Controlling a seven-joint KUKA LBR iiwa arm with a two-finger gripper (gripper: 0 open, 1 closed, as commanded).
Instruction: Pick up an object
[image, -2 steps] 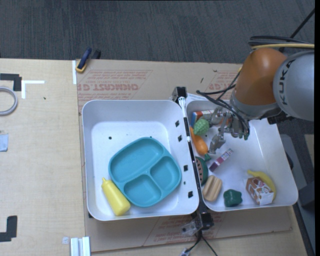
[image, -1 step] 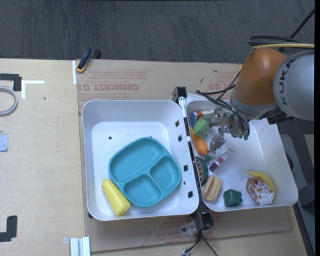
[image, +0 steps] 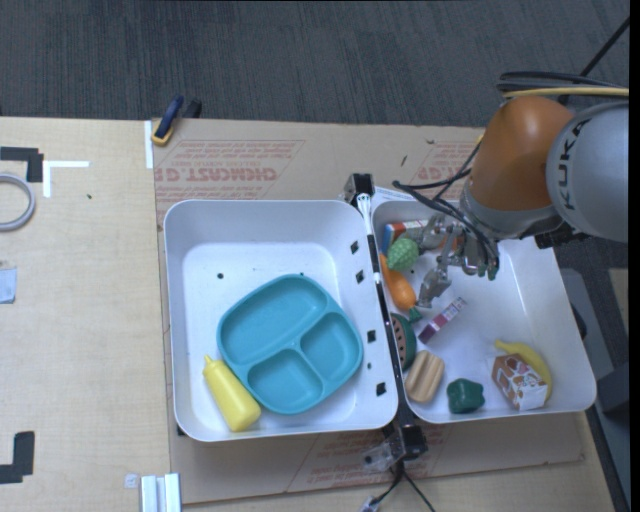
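The grey arm (image: 560, 170) with its orange band reaches in over the right bin (image: 560, 300). Its gripper (image: 440, 275) hangs above the bin's left half; whether it is apart or together cannot be told from this slant. The left bin (image: 185, 300) holds a teal divided plate (image: 289, 343) and, touching the plate's lower left edge, a yellow bottle (image: 229, 393). In the right bin, a green vegetable (image: 402, 252) and an orange carrot (image: 399, 290) lie just left of the gripper, a small purple-labelled tube (image: 443, 319) just below it. Farther down lie a bread roll (image: 424, 376), a dark green pepper (image: 464, 396) and a small carton (image: 520, 382) with a banana (image: 526, 355) touching it.
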